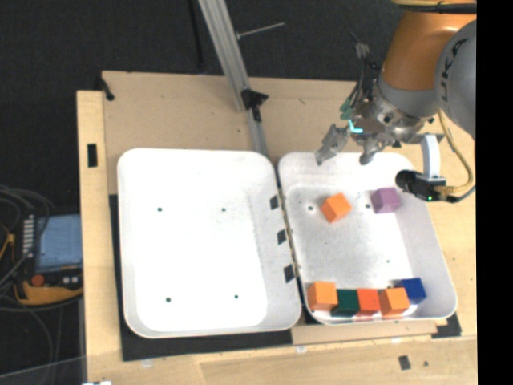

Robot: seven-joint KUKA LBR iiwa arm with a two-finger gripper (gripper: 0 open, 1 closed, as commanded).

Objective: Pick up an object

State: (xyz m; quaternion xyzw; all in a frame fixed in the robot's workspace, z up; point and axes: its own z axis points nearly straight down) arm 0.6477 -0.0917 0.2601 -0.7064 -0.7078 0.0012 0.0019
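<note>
My gripper hangs open over the far rim of the right bin, with nothing between its two grey fingers. An orange block lies in the bin just below and in front of the gripper. To its right rests a purple block. Along the bin's near edge runs a row of blocks: orange, green, red-orange, orange and blue.
The left bin sits beside the right one, with black clips along the shared edge. A slanted metal post rises from the back of the bench. A black cable connector hangs at the right bin's far right corner.
</note>
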